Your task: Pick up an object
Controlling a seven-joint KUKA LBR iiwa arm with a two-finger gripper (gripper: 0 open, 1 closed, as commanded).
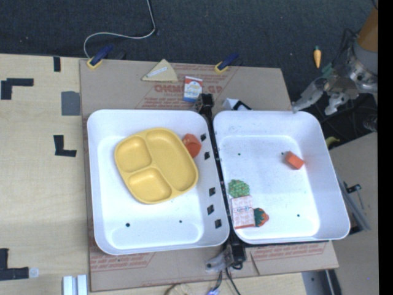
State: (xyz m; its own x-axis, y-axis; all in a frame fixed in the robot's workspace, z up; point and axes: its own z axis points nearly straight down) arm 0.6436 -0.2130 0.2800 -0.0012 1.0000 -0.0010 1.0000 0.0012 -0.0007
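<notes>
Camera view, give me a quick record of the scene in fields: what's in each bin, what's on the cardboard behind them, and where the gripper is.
left bin: yellow divided plate; orange cup touching its right rim
right bin: orange block; green item; red-and-white packet; small red-and-green item beside the packet
behind bins: triangular wedge; small carton
gripper: outside the right bin, off its far right corner, nothing between the fingers
task state: nothing picked up yet
</notes>
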